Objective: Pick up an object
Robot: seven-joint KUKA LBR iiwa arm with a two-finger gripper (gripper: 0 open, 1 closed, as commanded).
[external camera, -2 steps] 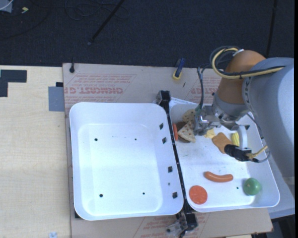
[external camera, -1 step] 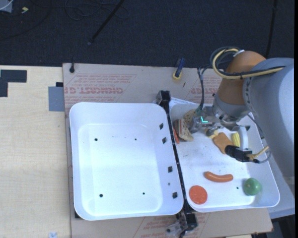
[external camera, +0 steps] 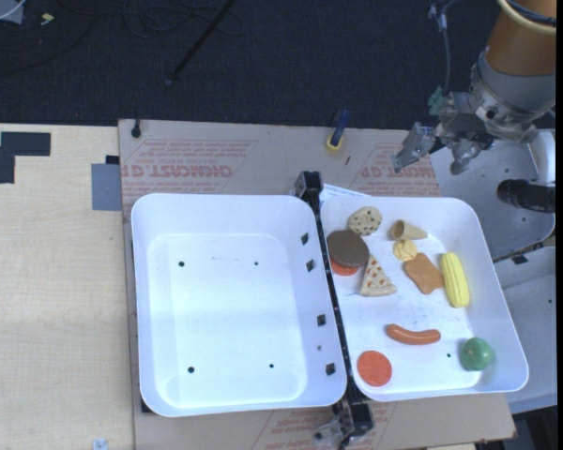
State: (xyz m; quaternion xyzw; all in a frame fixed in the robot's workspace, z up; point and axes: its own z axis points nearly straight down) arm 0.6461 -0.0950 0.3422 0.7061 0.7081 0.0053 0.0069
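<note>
The bench is a pale wood surface (external camera: 47, 279) running across the left and lower part of the frame, with dark patches of tape near its upper left. On it lies a sheet of brown cardboard (external camera: 225, 162) printed with red lettering, and the two white bins sit side by side on that sheet. The left bin (external camera: 155, 251) fills the frame's center; the right bin (external camera: 493, 251) lies toward the lower right, holding toy food: a cookie (external camera: 364, 220), a brown disc (external camera: 347, 248), a pizza slice (external camera: 376, 279), a corn cob (external camera: 454, 279), a sausage (external camera: 413, 335), a red disc (external camera: 375, 368) and a green ball (external camera: 476, 353). A small blue and yellow clip (external camera: 337, 131) rests on the cardboard above the bins. Beyond the bench, the top of the frame shows dark carpet (external camera: 263, 54) crossed by cables. The gripper (external camera: 441, 148) hangs at the upper right, above the right bin's far edge, its fingers spread apart with nothing between them.
</note>
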